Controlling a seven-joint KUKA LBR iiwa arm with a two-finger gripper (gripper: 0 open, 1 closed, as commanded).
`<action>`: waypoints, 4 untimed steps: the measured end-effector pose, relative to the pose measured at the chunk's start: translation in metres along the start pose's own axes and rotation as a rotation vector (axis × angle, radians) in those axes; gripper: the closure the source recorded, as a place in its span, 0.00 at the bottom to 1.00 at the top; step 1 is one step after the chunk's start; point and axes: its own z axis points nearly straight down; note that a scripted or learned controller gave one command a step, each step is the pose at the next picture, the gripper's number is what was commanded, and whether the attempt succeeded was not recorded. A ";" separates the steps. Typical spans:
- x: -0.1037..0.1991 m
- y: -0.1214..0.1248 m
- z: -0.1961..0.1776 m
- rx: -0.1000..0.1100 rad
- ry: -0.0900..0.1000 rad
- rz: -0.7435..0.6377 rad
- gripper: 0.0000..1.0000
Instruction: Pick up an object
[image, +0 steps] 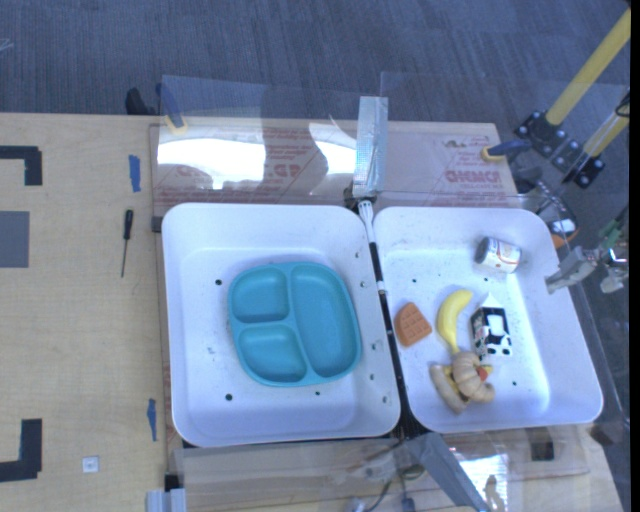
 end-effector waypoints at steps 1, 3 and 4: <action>0.018 -0.038 0.106 0.009 0.003 0.001 0.00; 0.063 0.026 0.163 -0.009 -0.003 -0.001 1.00; 0.143 0.052 0.065 -0.011 0.002 -0.009 1.00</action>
